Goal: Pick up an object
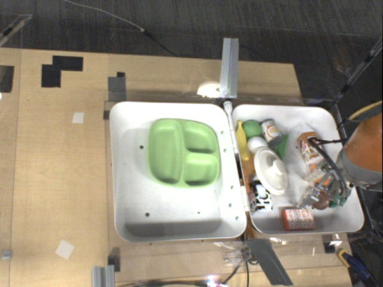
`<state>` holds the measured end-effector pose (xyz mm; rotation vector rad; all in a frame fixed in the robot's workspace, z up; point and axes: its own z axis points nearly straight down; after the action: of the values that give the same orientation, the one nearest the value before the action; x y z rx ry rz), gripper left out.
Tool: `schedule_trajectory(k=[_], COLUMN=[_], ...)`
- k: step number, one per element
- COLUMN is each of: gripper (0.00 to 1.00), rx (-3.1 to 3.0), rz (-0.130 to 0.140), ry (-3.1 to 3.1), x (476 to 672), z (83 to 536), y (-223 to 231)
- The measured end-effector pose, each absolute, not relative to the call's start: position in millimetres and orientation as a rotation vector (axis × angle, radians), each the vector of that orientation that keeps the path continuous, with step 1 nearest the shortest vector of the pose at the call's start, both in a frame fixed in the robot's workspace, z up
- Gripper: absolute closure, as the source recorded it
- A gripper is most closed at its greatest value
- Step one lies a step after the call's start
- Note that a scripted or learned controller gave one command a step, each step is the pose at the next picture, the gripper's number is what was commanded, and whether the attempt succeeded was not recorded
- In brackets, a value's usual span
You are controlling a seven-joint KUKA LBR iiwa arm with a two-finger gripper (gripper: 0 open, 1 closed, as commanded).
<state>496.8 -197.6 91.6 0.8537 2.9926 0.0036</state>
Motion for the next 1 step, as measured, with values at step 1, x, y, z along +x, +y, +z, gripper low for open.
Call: schedule_trajectory(k=[1], gripper=[0.0], rx=[0.832], rz=[-0.001], ry=[2.996], x=[496.6], z=[92.1], y=[-195.2])
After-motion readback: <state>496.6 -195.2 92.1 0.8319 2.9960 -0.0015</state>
